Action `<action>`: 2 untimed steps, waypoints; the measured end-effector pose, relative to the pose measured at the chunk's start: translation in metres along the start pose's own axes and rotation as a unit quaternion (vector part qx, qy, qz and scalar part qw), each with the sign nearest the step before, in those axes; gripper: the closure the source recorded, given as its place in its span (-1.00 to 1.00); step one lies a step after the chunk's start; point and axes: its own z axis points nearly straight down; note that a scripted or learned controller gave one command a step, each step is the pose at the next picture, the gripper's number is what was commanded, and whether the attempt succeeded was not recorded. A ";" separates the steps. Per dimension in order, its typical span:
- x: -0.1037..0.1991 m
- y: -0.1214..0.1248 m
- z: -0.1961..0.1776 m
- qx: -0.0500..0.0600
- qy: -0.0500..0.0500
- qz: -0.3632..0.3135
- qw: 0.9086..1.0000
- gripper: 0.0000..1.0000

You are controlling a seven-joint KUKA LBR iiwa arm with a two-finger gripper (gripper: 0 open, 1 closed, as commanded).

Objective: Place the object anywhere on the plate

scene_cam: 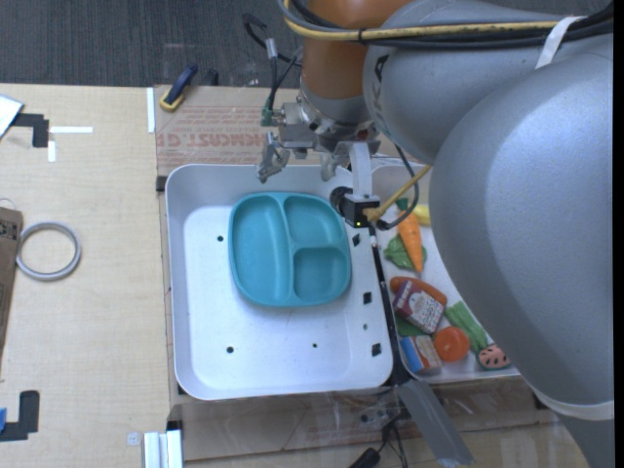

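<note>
1. Nearest the camera, the front rim of the left bin (283,390) is seen, with bare white floor behind it.
2. In the right bin (444,373), partly covered by the arm (526,193), toy food is heaped: a red packet (419,305), a tomato (450,343), a carrot (412,242), green pieces, a watermelon slice (492,357). The object to be placed is judged to be among these; which one cannot be told.
3. The blue plate (290,249), with three compartments, lies in the left bin toward its rear right corner. Nothing rests on it.
4. The gripper (297,162) hangs over the rear rim of the left bin, just beyond the plate. Its fingers are spread apart and nothing is seen between them.
5. For the step in hand, an item should be picked from the right bin first; the fingers should be centred over one piece, clear of its neighbours.
6. The wall between the bins and the crowded heap are judged the main obstructions.
7. On the bench to the left, a tape roll (46,250) lies well apart; a blue-and-yellow tool (181,85) lies beyond.
</note>
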 end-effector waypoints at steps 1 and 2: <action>-0.054 -0.052 -0.041 0.002 0.000 0.264 0.965 -1.00; -0.026 0.001 0.079 0.002 0.000 0.463 0.886 -1.00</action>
